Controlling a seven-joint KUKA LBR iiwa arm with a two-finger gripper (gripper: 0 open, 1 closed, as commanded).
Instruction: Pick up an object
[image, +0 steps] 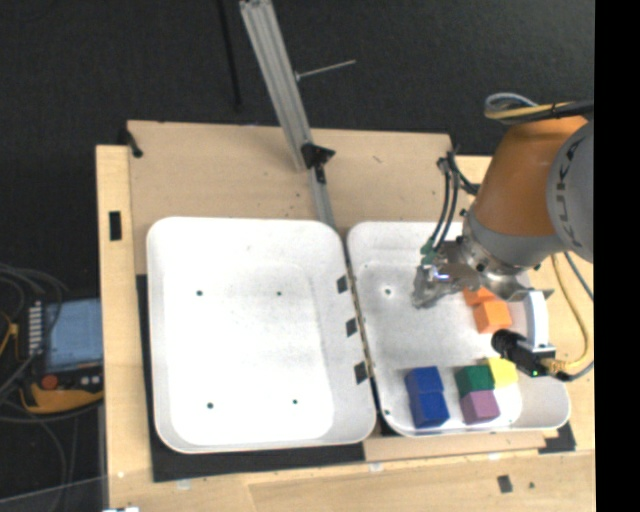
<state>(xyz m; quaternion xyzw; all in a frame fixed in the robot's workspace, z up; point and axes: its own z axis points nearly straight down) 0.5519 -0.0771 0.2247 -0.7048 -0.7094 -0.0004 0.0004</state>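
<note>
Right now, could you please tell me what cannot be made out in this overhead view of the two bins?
- Gripper: small and blurred over the right bin; its finger state cannot be read.
- Orange block: partly covered by the arm's wrist, so its full shape is hidden.
- Yellow block: partly behind a black part of the arm.
- Arm: cut off by the view's right side.

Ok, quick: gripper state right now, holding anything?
Gripper: over the right bin, nothing visibly held; open or shut cannot be told.
</note>
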